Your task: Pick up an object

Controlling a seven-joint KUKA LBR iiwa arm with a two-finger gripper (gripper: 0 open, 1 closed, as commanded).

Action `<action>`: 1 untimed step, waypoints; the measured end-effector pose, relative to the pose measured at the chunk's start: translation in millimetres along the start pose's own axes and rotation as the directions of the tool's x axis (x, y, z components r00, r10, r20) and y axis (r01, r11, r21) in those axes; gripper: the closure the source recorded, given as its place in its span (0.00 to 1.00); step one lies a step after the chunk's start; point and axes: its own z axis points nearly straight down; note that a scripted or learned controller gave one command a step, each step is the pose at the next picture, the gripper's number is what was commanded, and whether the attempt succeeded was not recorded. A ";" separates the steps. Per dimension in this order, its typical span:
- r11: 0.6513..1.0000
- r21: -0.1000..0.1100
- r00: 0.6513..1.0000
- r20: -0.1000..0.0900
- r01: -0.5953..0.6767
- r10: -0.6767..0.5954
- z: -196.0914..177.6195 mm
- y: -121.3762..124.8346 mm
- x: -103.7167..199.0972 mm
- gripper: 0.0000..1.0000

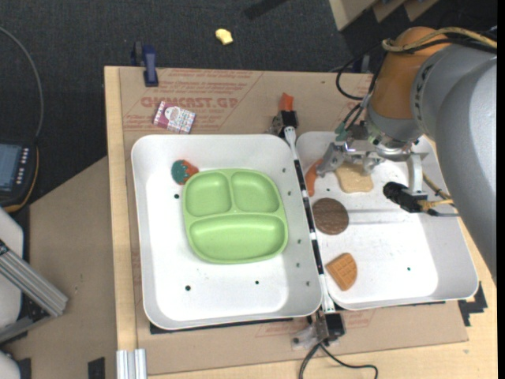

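Gripper [353, 158] poised low over the right bin [442, 279], directly above a pale toast-like piece [355, 182]; whether it is clenched or released cannot be told. A brown round cookie [330, 215] and an orange cracker [342, 269] lie nearby, apparently untouched.

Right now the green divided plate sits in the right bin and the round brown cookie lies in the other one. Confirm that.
One thing is wrong: the green divided plate sits in the left bin, not the right. The camera view shows it there beside a small teal and orange piece. The round brown cookie does lie in the other bin, the right bin, below the claw.
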 end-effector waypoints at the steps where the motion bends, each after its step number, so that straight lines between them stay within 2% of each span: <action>1: 1.000 0.004 1.000 -0.015 0.001 -0.001 1.4 0.8 -11.6 0.00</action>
